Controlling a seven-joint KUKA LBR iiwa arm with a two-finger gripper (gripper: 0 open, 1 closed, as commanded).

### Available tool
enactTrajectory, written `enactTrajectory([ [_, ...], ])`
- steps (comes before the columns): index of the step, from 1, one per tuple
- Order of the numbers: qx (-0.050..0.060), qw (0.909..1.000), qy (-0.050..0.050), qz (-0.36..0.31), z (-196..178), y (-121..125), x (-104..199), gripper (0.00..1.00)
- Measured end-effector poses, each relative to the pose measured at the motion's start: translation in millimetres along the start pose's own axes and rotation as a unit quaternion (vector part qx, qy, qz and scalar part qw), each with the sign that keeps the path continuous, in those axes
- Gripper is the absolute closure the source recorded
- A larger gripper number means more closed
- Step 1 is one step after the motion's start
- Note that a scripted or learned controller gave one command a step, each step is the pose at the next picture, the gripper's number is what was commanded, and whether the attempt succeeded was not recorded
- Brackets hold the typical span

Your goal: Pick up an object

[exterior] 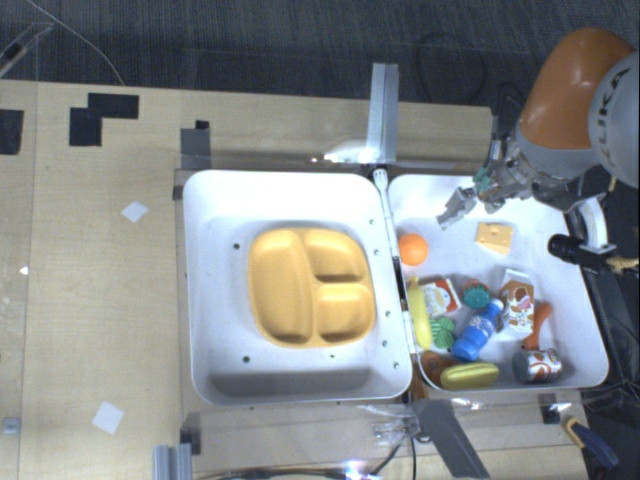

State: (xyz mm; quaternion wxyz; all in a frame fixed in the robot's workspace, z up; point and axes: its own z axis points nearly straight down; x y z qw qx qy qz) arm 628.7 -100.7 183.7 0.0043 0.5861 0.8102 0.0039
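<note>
Here the pincer (pixel 458 208) hangs over the back of the right bin (pixel 590 313), holding nothing; I cannot tell its spread. Near it lie a cheese wedge (pixel 493 237) and an orange ball (pixel 412 249), apart from a blue bottle (pixel 477 332). No label is readable.

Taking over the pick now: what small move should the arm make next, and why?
Probably lower the gripper toward the cheese wedge. The gripper hovers above the back of the right bin with nothing between its fingers, and the wedge lies alone just beside it, apart from the crowded pile at the front.
</note>
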Motion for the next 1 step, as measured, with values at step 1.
enactTrajectory([
  [1, 0.001, 0.9958, -0.002, -0.092, 95.1, -10.5, -12.5, 0.0],
])
